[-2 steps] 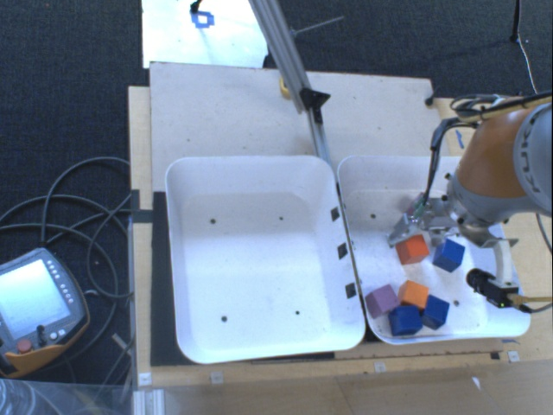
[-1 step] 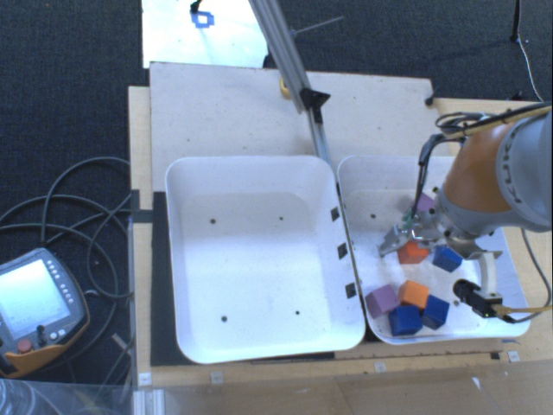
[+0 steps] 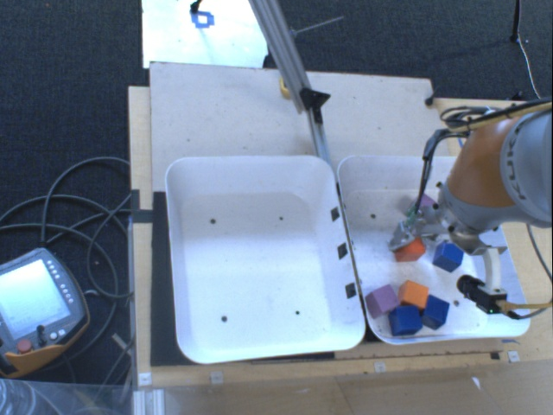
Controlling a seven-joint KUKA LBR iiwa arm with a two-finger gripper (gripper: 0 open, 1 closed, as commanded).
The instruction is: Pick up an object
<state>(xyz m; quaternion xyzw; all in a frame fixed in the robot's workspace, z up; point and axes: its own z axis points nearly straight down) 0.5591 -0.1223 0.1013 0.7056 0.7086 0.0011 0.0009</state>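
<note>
My gripper [image 3: 408,232] is low in the right bin [image 3: 371,188], reaching in from the right under the orange-banded wrist. An orange-red block [image 3: 410,251] lies directly under and against its tip. A blue cube [image 3: 448,256] sits just to the right of that block. Toward the bin's front edge lie a purple cube [image 3: 382,300], an orange cube [image 3: 414,294] and two blue cubes [image 3: 403,320] [image 3: 435,311] packed close together. A pale purple block [image 3: 425,203] peeks out behind the gripper.
The left bin [image 3: 251,188] stands beside the right one, with their walls touching along the middle. A metal pole [image 3: 281,41] slants across the board behind the bins. A teach pendant [image 3: 34,305] and cables lie on the floor at left.
</note>
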